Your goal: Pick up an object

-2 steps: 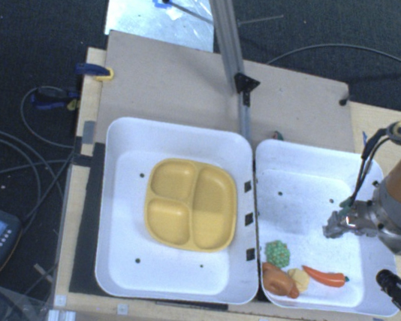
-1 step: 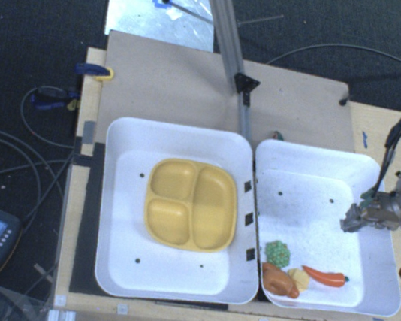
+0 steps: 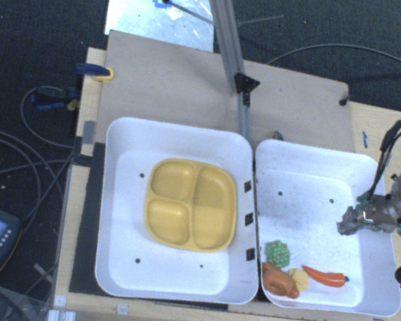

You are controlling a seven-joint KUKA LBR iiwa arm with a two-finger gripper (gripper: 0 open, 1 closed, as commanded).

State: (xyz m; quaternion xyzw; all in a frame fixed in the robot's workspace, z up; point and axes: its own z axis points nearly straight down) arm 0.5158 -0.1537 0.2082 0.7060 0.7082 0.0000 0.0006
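Gripper (image 3: 350,221) hangs over right bin (image 3: 313,167), near its right wall; cannot tell how it is set. Red pepper (image 3: 324,276), broccoli (image 3: 277,253), brown piece (image 3: 278,280) along that bin's near edge. Yellow tray (image 3: 191,205) left of it.

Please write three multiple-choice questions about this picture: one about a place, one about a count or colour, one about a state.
1. Where does the yellow plate lie?
A. left bin
B. right bin
C. on the bench

2. How many compartments does the plate have?
A. two
B. three
C. five

3. Where is the gripper relative to the carrot?
A. touching it
B. apart from it, over the right bin
C. over the left bin

Answers: 1 A, the plate sits in the left bin. 2 B, three sections show. 3 B, bare bin floor separates them.
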